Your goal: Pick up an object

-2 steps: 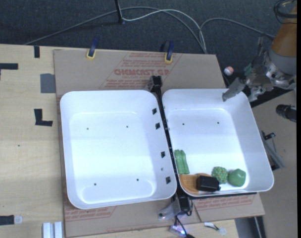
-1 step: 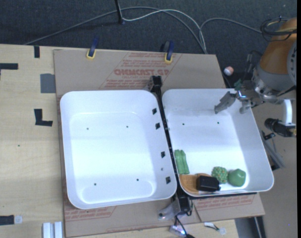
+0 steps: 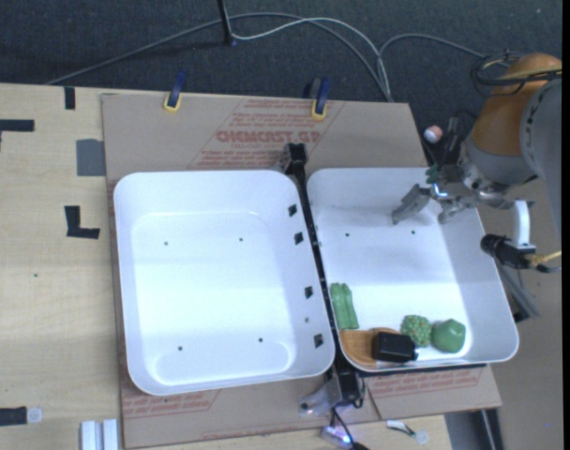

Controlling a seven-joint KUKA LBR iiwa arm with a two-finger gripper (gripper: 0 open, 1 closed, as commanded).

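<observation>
gripper [image 3: 426,204]: spread wide, holding nothing, over far side of right bin [image 3: 472,279] | green ball [image 3: 448,335]: in near corner of same bin, beside bumpy green piece [image 3: 416,328] | handling: probably light, smooth, may roll; grasp across middle

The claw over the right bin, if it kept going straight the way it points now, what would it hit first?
The claw points down and leftward into the right bin, so it would most likely meet that bin's bare white floor first. The objects lie along the near edge, well off that line. Height above the floor is unclear.
</observation>
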